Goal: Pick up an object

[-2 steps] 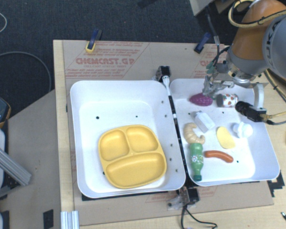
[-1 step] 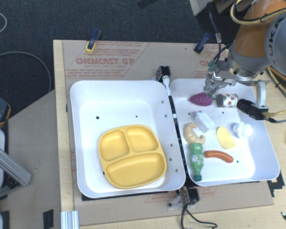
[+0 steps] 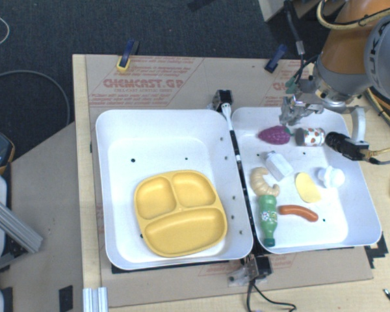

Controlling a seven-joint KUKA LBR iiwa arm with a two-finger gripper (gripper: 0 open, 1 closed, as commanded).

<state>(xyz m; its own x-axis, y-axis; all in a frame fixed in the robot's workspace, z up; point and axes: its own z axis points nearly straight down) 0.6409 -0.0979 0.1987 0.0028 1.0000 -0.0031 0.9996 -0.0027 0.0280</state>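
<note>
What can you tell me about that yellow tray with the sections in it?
The yellow tray is a rounded-corner divided plate that looks like smooth plastic. It has three compartments: two smaller ones at the far side and one wide one nearest the camera, all bare. It lies flat, slightly turned, on the floor of the left white bin, toward its near right part. The gripper is well away from it.

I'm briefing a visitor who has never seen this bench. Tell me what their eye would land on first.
First the yellow divided plate, alone in the left bin. Next the small toy foods in the right bin: a green bottle, a croissant and a sausage. Last, the gripper hangs over the purple piece at the back.
</note>
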